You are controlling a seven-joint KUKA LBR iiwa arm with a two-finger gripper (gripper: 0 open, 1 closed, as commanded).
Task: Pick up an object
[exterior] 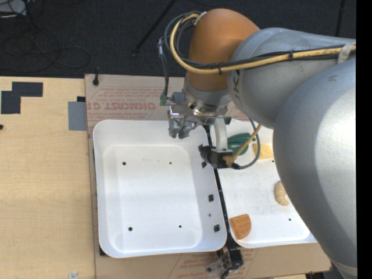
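Objects to pick, a green piece [238, 140], a tan lump [281, 193] and an orange wedge [240, 225], lie in the right bin [261, 211]. My gripper [181, 127] hangs over the left bin [151, 196] at its far rim; I cannot tell whether it is open or closed. Descending here, I'd likely strike the rim or grasp nothing.

Setting as you viewed it from above. Beyond the bench, the floor [87, 28] was dark carpet, with loose cables [23, 7] at its upper left and a thin black stand leg [152, 27] slanting across it. Your bench [40, 185] had a pale wood-grain top, marked near its far edge by black patches [20, 95] and one grey patch [76, 115]. A brown cardboard sheet [125, 100], printed with reversed red lettering, lay on the bench to the right. The light was even.
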